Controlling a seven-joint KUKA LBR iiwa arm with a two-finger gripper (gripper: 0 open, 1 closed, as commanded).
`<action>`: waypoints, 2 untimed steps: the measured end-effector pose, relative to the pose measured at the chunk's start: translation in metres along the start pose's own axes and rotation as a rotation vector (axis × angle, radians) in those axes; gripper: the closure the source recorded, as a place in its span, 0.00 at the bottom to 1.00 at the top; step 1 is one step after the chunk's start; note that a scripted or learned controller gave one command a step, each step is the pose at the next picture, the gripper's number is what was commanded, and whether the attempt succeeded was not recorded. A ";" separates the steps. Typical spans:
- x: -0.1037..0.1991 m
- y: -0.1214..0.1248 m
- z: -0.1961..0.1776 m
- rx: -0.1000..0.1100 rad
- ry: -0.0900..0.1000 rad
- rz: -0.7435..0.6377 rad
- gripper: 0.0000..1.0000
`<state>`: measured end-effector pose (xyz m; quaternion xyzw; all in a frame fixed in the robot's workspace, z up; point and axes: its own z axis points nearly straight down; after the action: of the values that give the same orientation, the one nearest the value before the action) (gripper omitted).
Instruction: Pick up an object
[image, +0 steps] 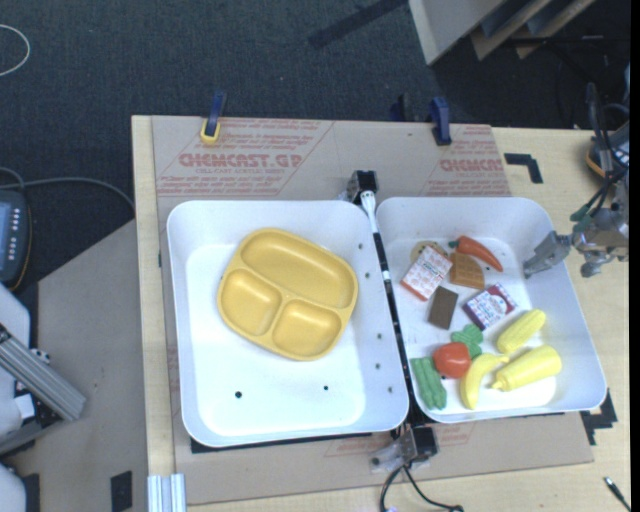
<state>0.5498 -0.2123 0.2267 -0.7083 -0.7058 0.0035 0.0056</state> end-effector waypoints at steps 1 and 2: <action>0.001 0.003 -0.008 -0.013 -0.003 -0.004 0.00; 0.008 0.001 0.038 -0.007 0.000 -0.004 0.00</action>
<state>0.5500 -0.2041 0.1891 -0.7069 -0.7073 0.0011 0.0030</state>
